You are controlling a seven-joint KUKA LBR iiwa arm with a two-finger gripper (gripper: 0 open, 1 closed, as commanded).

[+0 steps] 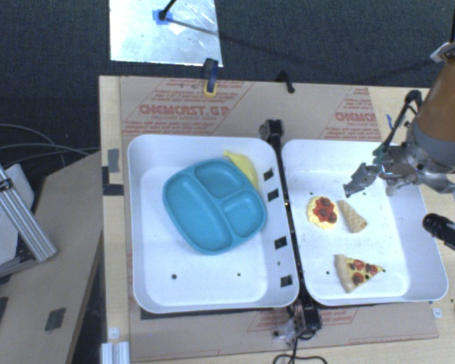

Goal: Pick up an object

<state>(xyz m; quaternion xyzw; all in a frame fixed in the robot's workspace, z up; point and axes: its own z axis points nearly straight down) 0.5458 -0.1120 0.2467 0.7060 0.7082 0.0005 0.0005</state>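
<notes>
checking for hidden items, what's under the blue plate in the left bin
A yellow object pokes out from beneath the blue plate at its far right edge. Its covered part, and anything else beneath, stays hidden.

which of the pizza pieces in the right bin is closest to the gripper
The round mini pizza with its plain crust wedge, just below the gripper. The pepperoni slice lies farther off, near the bin's front edge.
</notes>
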